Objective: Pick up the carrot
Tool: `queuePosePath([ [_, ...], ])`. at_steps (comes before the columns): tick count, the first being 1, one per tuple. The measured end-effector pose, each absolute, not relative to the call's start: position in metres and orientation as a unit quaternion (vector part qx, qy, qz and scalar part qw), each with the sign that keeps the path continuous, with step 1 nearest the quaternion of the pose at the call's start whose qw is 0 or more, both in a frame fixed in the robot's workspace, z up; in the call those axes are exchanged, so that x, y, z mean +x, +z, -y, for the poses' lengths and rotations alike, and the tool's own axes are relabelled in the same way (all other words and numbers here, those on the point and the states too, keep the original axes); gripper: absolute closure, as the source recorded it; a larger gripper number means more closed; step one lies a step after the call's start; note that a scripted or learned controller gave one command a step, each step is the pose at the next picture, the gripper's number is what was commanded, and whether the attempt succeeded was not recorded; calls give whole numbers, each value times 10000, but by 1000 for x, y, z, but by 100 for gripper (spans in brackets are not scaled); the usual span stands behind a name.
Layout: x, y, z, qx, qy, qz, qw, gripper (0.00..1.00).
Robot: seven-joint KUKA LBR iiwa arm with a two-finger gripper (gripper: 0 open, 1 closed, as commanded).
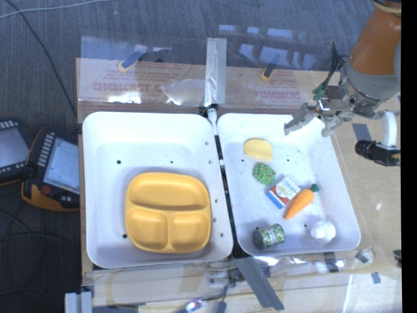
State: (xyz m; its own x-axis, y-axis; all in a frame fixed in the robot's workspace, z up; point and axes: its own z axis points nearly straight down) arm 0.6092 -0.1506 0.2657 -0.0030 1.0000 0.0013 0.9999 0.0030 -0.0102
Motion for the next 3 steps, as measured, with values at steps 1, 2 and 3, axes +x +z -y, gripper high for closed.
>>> queuePosePath([
  [1, 563, 183, 158, -6620, 28, 7495, 43, 0],
  [2, 537, 105, 205, -7131, -54, 7011, -14, 0],
  [3, 508, 100, 199, -6906, -106, 7229, -196, 0],
])
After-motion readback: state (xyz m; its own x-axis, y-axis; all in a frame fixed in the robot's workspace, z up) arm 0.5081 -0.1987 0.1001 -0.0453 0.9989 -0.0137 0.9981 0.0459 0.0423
